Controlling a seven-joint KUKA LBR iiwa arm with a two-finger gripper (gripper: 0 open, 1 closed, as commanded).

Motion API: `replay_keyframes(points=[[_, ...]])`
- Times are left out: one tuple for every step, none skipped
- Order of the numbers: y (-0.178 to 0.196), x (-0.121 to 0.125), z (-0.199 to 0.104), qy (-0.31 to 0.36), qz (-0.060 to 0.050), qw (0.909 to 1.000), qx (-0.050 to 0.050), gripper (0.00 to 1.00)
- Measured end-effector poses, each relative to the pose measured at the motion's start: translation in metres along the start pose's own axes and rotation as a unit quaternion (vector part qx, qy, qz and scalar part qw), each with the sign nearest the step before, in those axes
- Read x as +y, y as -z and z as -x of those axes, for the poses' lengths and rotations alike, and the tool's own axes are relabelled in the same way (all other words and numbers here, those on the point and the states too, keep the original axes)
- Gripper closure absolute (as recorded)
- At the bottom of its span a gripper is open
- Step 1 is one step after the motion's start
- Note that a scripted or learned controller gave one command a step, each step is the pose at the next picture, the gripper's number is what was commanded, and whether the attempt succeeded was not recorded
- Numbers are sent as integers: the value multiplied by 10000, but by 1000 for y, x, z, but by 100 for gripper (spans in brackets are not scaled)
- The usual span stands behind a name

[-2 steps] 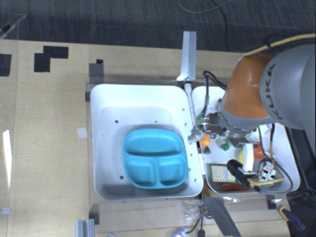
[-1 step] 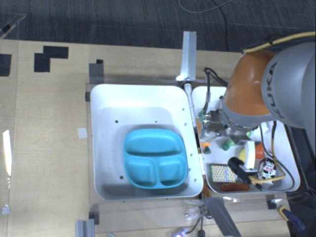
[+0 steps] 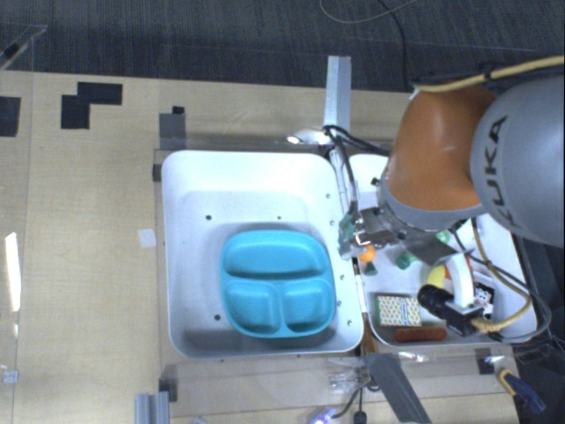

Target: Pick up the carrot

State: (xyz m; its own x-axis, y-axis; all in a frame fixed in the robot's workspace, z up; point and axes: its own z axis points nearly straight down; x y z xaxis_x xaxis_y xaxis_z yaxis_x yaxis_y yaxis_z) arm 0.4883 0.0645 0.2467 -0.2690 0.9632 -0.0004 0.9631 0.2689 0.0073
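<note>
A small orange piece, apparently the carrot [image 3: 365, 256], shows at the left edge of the right bin [image 3: 516, 253], just beside the wall between the two bins. My gripper [image 3: 358, 239] hangs directly over it, and most of the carrot is hidden under the gripper's metal parts. Whether the carrot is between the fingers cannot be made out. The grey arm with its orange band [image 3: 433, 162] covers most of the right bin.
A blue divided plate [image 3: 278, 281] lies in the left bin [image 3: 203, 193]. The right bin also holds a green piece [image 3: 405, 260], a yellow item [image 3: 434, 275], a small patterned box [image 3: 397, 309] and a brown bar [image 3: 420, 333] along its front wall.
</note>
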Motion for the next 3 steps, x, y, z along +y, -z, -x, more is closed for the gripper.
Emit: replay_keyframes(points=[[-24, 111, 64, -1240, -18, 9923, -8, 100], [-23, 111, 64, -1238, -19, 9923, -8, 0], [-62, 59, 82, -1112, -19, 9938, -3, 0]])
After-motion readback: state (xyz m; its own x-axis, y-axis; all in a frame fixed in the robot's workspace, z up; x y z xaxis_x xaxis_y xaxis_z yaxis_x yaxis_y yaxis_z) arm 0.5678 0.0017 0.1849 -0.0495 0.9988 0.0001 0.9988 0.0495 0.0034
